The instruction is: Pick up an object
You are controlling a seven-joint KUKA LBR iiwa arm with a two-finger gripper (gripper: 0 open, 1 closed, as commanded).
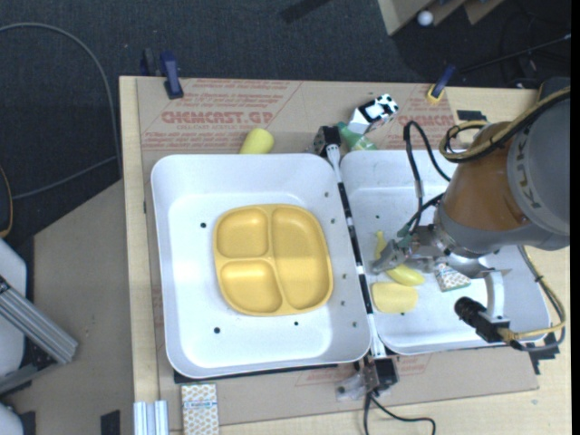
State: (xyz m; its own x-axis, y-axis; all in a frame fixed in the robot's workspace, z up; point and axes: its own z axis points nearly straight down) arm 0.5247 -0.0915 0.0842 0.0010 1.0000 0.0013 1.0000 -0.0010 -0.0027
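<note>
My gripper (pixel 395 259) hangs low over the left part of the right bin (pixel 426 338), at the end of the grey arm with the orange band (pixel 480 193). Directly beside and under it lies a small yellow object (pixel 408 276). A larger pale yellow piece (pixel 394 298) rests just in front of that, and a thin yellow sliver (pixel 381 242) lies behind the gripper. A small printed packet (pixel 450 281) sits to the right, partly under the wrist. Whether anything is held is hidden by the gripper body.
The left bin (pixel 181 243) holds a yellow divided plate (pixel 272 259). Behind the bins lie a yellow object (pixel 256 140) and a black-and-white toy (pixel 376 110). Blue clamps (pixel 169 72) grip the board's far edge. Black cables (pixel 417 166) loop over the right bin.
</note>
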